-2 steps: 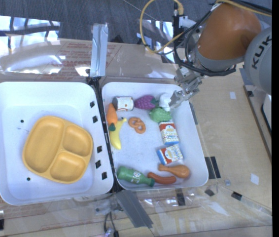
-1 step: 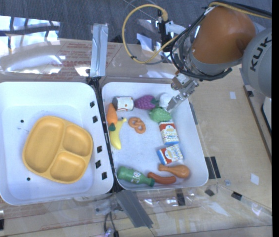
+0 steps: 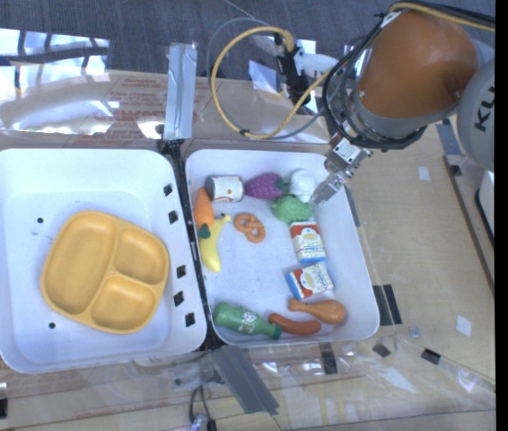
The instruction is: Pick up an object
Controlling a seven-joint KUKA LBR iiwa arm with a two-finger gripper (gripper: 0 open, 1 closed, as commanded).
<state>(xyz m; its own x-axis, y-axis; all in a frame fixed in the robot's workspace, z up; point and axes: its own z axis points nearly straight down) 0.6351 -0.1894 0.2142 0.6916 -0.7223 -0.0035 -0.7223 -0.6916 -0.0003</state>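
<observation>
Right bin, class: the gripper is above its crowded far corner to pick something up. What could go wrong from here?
1. The green toy, purple grapes and white piece sit bunched under the gripper; it may nudge or catch the wrong one.
2. They lie near the right bin wall, so a finger might strike the rim.

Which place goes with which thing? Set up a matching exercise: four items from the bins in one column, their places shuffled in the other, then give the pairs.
Things:
1. yellow divided plastic tray
2. green toy bottle
3. purple toy grape bunch
4. yellow toy banana

Places:
A. right bin, near front edge
B. left bin
C. right bin, along left wall
D. right bin, near back edge

Pairs: 1-B, 2-A, 3-D, 4-C
</observation>
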